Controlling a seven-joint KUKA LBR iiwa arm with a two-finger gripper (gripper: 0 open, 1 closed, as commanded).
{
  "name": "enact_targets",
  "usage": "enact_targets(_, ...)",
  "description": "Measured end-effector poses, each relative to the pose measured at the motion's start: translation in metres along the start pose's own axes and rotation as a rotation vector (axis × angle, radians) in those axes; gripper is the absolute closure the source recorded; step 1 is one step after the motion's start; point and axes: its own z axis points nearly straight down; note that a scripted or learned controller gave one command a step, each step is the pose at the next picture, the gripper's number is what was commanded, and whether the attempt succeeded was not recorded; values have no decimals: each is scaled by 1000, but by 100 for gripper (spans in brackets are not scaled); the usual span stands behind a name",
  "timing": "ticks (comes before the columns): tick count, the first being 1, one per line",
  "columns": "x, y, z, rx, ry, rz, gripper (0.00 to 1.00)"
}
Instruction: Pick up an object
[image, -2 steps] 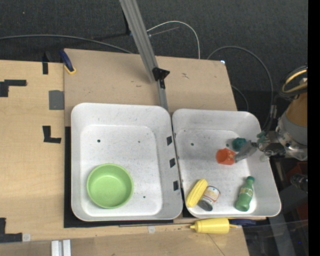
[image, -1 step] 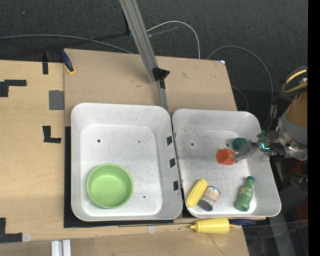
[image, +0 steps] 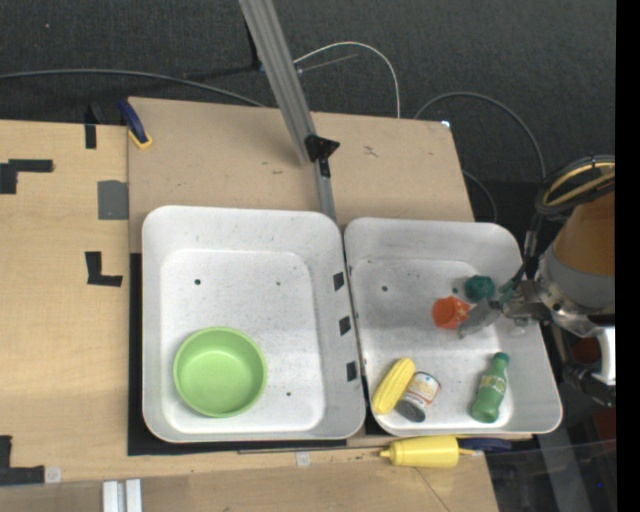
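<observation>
- We see the arm (image: 585, 255) reaching in over the right rim of the right bin (image: 400, 240), its orange band just above the wrist.
- The gripper (image: 478, 318) sits low inside that bin, near its right wall and about midway between the far and near rims.
- Its tip lies right beside an orange object (image: 448, 312), on that object's right side; we cannot tell whether they touch.
- How far the hand is open we cannot tell, nor whether it has hold of anything.
- A teal object (image: 480, 287) lies just beyond the gripper, close to the right wall and near the orange object.
- A green bottle (image: 489, 390) lies toward the near right corner of the right bin.
- A yellow corn cob (image: 393, 386) leans near the near left corner of the same bin, touching a small can (image: 420, 393) on its right.
- A green bowl (image: 219, 371) rests upright in the near left corner of the left bin (image: 240, 230).
- A yellow bottle (image: 425, 452) lies on its side on the bench (image: 220, 150), just outside the near rim of the right bin.
</observation>
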Motion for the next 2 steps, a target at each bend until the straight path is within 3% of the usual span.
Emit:
enact_targets(1,-6,5,58,1,0,0,0)
enact_targets(2,-6,6,70,-6,-2,-1,0)
